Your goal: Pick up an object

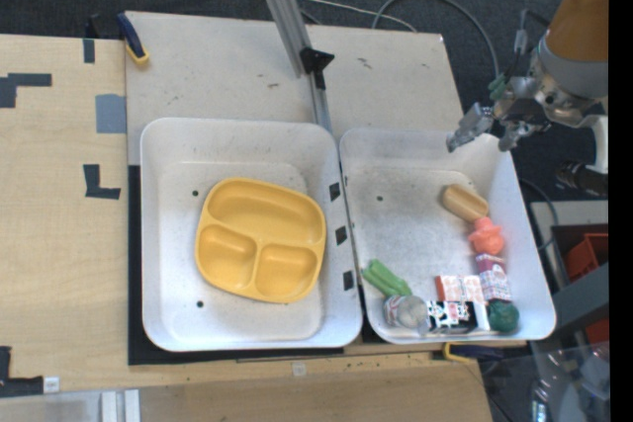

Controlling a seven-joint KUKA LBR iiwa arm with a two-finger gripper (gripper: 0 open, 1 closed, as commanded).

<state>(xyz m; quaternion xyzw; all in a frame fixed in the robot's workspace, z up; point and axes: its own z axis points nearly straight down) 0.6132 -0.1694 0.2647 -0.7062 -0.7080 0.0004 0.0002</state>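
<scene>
Orange toys and the tan roll [464, 201] sit untouched in the right bin [415, 153]; my gripper [482, 126] hangs open and empty above its far edge, nothing picked up yet.

Right bin [396, 148] centre open; objects [473, 296] crowd right wall, front corner.

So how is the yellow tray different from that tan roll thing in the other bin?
The yellow tray is wide, flat and split into three compartments; the tan roll is small, rounded and plain. The tray lies alone in the left bin, while the roll sits in the right bin above a cluster of other items. The tray is bright yellow, the roll a dull tan. Both lie apart from the gripper.
</scene>
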